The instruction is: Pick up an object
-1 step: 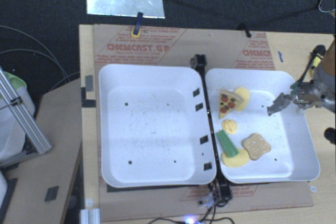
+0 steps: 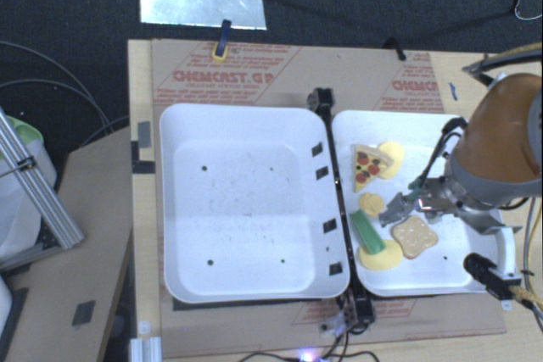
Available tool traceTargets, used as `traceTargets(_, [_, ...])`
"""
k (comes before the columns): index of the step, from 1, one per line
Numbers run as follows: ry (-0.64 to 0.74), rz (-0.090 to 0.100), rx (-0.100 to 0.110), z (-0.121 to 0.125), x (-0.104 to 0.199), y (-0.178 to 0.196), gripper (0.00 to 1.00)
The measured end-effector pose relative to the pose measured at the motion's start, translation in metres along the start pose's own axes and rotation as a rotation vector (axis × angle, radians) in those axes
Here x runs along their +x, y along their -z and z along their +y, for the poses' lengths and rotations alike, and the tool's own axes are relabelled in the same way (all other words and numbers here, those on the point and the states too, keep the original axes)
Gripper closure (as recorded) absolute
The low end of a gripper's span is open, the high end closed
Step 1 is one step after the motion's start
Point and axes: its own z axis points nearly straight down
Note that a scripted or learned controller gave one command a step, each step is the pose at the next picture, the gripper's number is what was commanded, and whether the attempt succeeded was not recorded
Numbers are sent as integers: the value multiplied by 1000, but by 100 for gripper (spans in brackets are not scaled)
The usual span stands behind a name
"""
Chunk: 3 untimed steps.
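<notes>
From the right, the arm reaches low over the right bin (image 2: 441, 125), its hand (image 2: 399, 208) angled left among the toy foods, beside the bread slice (image 2: 414, 236) and yellow piece (image 2: 371, 203). Whether it grips anything, I cannot tell.

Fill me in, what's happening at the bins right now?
The arm has reached into the right bin, with its gripper low among toy food: a pizza slice, a toast slice, a green piece and some yellow pieces. Nothing is visibly held yet. The left bin sits alongside.
</notes>
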Motion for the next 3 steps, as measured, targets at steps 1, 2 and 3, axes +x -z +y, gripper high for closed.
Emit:
traceTargets(1, [-10,-5,-12,68,-38,-100,0])
traceTargets(2, [-17,-11,-8,35,-128,-97,0])
traceTargets(3, [-5,-7,-12,76,-121,-97,0])
